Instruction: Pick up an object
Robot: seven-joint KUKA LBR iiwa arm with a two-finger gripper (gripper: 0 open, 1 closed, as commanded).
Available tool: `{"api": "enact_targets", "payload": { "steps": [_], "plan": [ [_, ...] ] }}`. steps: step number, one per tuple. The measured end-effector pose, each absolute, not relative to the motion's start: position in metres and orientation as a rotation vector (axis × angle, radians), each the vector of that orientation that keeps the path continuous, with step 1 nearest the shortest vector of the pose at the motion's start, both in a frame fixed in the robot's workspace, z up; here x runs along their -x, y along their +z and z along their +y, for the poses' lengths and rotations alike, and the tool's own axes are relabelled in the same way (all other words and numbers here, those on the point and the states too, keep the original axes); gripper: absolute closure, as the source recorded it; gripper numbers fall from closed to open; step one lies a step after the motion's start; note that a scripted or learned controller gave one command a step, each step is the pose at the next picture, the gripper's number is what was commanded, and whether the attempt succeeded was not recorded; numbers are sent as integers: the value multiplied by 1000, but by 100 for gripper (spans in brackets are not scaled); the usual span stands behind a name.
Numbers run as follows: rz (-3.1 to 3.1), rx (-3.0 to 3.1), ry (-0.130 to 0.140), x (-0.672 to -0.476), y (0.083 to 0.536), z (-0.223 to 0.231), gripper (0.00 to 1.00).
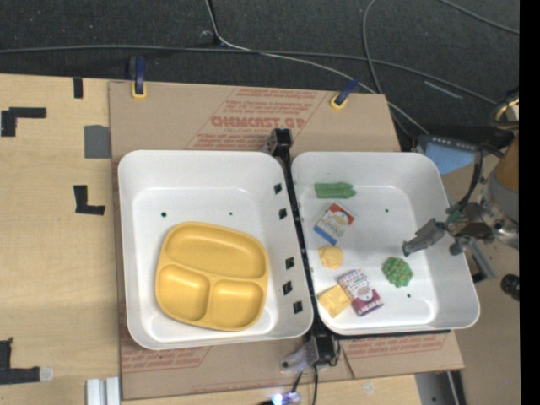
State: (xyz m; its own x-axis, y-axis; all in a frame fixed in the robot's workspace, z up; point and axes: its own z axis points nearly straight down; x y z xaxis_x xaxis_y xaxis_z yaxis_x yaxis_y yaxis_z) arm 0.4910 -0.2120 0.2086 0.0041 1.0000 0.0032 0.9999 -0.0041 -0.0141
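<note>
The right bin (pixel 422 174) holds several small items. A green pod (pixel 335 190) lies at the back, with a small red and white carton (pixel 333 222) in front of it. Nearer the front sit a yellow lump (pixel 331 256), a yellow wedge (pixel 333 300) and a dark red packet (pixel 360 291). A green broccoli piece (pixel 396 270) lies toward the right wall. My gripper (pixel 419 243) reaches in over the right wall, just above and right of the broccoli, apart from it.
The left bin (pixel 135 184) holds a yellow compartment plate (pixel 211 275). A black divider (pixel 289 226) runs between the bins. The arm's wrist (pixel 494 222) hangs over the right bin's right rim. Cables cross the dark area behind the bench.
</note>
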Motion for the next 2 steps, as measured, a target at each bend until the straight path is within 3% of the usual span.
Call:
{"api": "enact_targets", "payload": {
  "steps": [1,2],
  "plan": [
    [-2221,2220,2,-494,216,-212,0],
    [-2218,2219,5,-486,166,-217,0]
  ]
}}
